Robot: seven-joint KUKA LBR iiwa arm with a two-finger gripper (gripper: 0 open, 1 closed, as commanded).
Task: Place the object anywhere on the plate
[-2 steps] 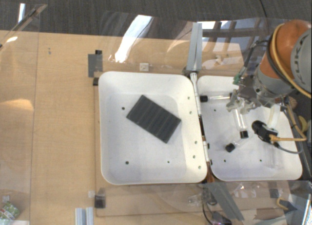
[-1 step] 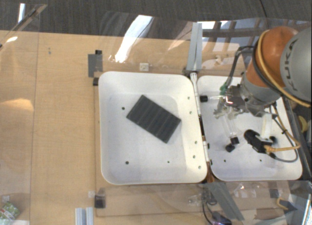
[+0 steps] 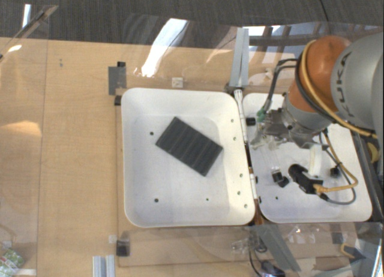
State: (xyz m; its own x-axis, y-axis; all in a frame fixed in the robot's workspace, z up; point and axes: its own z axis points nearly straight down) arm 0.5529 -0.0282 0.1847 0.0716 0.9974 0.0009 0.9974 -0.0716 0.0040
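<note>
Camera view: we note a small black blocky object [image 3: 279, 178] well right of the dark grey ribbed rectangular plate [image 3: 189, 145]. The gripper [image 3: 268, 136] hovers near the object, on the plate's side. Claw state: we cannot tell. The object looks light and rigid; we would pinch across its narrow sides.

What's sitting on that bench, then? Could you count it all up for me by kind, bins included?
white bins: 2, the left bin and the right bin
dark grey ridged plate: 1, lying flat in the left bin
small black object: 1, in the right bin
Total: 4
</note>
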